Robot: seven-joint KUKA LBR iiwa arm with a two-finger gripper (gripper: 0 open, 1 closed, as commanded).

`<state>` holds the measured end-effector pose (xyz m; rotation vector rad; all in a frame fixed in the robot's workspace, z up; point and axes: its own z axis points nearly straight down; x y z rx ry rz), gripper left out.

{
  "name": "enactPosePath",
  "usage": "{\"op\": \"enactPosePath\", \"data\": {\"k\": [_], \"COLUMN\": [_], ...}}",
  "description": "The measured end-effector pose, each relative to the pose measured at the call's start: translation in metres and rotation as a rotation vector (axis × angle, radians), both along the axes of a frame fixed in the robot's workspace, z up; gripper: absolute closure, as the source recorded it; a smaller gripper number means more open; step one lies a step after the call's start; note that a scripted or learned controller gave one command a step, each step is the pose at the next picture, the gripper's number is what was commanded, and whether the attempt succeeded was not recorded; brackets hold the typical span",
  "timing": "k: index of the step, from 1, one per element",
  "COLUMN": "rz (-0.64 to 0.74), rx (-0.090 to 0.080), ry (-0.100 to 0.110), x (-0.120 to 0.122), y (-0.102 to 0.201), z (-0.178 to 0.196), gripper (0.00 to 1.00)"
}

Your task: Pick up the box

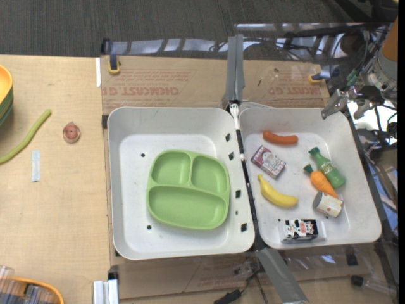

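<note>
— What carries everything here?

— A light wooden bench [57, 233]. A sheet of brown cardboard [168, 87] lies on it, printed with reversed lettering, and the two white bins sit on that, side by side and touching: the left bin [123, 138] and the right bin [357, 227].

— And on the bare wood, left of the bins?

— A long green bean-like strip [26, 137] lying at a slant, a small round pinkish thing [71, 132] near it, and a little pale tag [35, 166] nearer the front. At the far left edge, part of a yellow bowl [5, 97].
</note>
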<state>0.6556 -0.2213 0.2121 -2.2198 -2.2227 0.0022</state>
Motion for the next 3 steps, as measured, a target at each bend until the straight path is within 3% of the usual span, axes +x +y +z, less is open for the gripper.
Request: {"op": "enactPosePath", "data": {"k": [1,2,3], "rz": [0.003,-0.079,-0.010], "rx": [0.000,0.000,0.001], "ry": [0.000,0.002,0.003], "x": [-0.031,-0.044,-0.103], "y": [0.091,0.125,0.128], "z": [0.005,-0.082,-0.122], "gripper": [0.00,0.00,0.00]}}
